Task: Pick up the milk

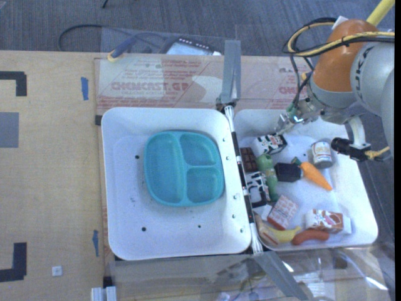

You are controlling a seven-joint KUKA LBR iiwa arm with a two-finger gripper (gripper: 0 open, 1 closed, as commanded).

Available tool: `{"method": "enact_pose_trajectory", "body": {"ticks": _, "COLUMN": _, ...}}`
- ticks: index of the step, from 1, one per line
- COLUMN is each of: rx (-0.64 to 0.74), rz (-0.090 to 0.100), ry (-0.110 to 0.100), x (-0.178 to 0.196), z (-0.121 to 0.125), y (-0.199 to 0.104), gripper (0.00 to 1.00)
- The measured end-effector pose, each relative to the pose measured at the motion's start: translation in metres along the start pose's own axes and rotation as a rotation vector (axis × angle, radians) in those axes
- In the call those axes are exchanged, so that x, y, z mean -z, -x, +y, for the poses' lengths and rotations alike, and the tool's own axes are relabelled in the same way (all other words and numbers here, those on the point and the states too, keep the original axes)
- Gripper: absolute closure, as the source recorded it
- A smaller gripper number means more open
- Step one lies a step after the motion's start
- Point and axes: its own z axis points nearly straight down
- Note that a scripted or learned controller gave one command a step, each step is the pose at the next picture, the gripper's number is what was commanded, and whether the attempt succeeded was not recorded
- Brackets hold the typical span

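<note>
Claw (289, 119) hangs over back edge of right bin (363, 215); open or closed, cannot tell. Milk (272, 143), small cow-spotted carton, lies just below claw, near bin's back left corner. Good try: drop straight down, pinch carton's narrow sides, miss green bottle (269, 174) beside it. Left bin (119, 187) holds blue tray (185, 168). Worktop (50, 168) is tan wood; grey carpet (188, 5) behind.

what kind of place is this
Probably a robotics lab test bench: a robot arm reaches over two white bins, one holding toy food like a carrot, with tape marks on the board.
</note>
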Motion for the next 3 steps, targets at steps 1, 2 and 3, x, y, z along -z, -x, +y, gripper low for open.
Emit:
{"method": "enact_pose_trajectory", "body": {"ticks": 1, "rx": 0.000, "rz": 0.005, "ry": -0.009, "x": -0.004, "z": -0.002, "y": -0.001, "gripper": 0.00}}
{"method": "enact_pose_trajectory", "body": {"ticks": 2, "rx": -0.119, "rz": 0.022, "ry": -0.040, "x": 0.074, "z": -0.054, "y": -0.133, "gripper": 0.00}}
{"method": "enact_pose_trajectory", "body": {"ticks": 3, "rx": -0.085, "rz": 0.021, "ry": -0.037, "x": 0.075, "z": -0.021, "y": -0.196, "gripper": 0.00}}
